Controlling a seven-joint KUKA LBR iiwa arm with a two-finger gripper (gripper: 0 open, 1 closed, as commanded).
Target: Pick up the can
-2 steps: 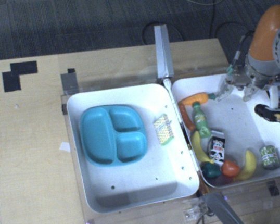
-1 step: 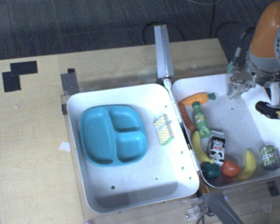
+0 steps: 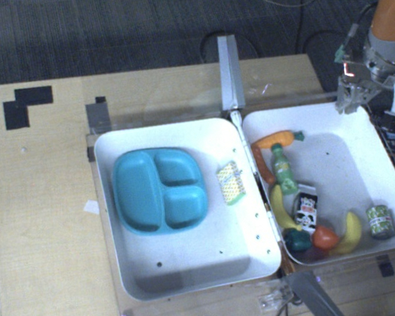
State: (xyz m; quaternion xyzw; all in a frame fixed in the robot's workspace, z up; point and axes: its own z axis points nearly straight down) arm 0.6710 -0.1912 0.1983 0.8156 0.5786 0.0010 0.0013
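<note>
I see the can (image 3: 380, 221) near the front right corner of the right bin (image 3: 338, 153), just beside a yellow banana (image 3: 350, 232), touching nothing else I can make out. The hand (image 3: 352, 101) hangs at the bin's far right corner, well apart from the can; I cannot tell whether it is open or closed, and nothing shows in its grip. A green bottle (image 3: 282, 164), a carrot (image 3: 273, 141) and a black-and-white carton (image 3: 306, 208) lie along the bin's left side. The left bin (image 3: 199, 265) holds a blue divided plate (image 3: 159, 189).
</note>
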